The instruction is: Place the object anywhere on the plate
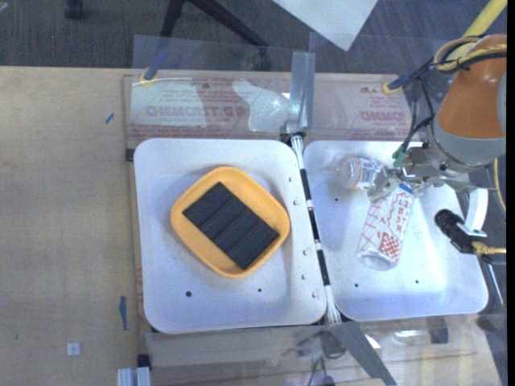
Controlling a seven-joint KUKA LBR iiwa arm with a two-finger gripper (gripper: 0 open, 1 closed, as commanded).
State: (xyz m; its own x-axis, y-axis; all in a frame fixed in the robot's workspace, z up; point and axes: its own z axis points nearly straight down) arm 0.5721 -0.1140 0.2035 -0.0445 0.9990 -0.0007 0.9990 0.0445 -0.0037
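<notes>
Two white bins on the bench — yellow plate (230, 232) left, clear patterned cup (385, 232) lying right; gripper (389, 180) beside its far end — jaw state unclear

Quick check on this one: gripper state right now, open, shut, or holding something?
Gripper: over the right bin, at the top end of the clear wrapper with red print; open or shut cannot be told, and no grasp is visible.
</notes>
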